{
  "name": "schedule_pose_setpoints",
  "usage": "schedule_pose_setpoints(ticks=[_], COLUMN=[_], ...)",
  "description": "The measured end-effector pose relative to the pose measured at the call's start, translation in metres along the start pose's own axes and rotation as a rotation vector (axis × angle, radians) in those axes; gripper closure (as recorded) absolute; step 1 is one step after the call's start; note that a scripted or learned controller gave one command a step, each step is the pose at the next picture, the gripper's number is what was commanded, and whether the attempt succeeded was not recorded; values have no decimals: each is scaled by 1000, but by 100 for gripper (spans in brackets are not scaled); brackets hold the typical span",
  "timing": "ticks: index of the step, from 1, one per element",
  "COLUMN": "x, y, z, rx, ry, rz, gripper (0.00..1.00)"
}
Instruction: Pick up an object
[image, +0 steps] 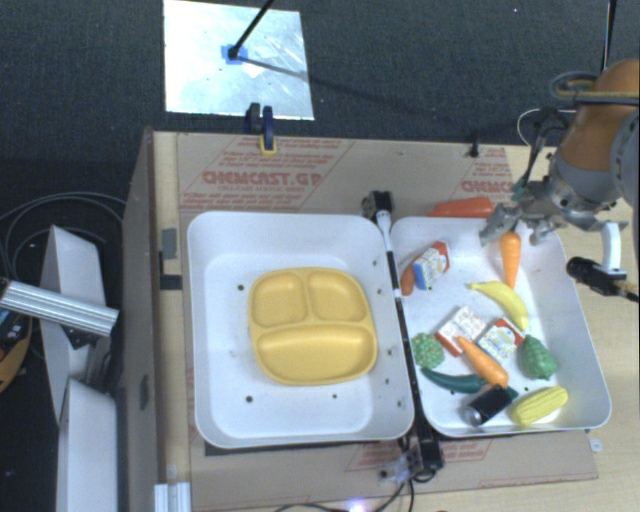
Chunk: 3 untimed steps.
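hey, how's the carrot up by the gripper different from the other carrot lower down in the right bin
The carrot by the gripper hangs nearly upright, tip down, just below the gripper; the lower carrot lies at a slant among the other toys. The upper one stands apart from its neighbours, while the lower one touches the small boxes and the dark green vegetable. The lower one looks thicker. Both are orange and taper.

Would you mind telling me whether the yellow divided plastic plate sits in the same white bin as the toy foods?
No, the yellow divided plastic plate lies alone in the left white bin, while the toy foods lie in the right white bin.
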<state>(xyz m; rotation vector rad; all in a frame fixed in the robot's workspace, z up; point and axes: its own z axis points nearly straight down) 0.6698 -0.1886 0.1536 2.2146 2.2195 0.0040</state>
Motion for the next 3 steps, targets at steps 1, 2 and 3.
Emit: schedule_pose_setpoints(ticks=[1, 2, 3], x=[-18, -18, 52], y=[-2, 0, 0], z=[63, 50, 61], rx=[6, 0, 1], ry=[2, -1, 3], rz=[0, -4, -3], gripper=[0, 100, 100])
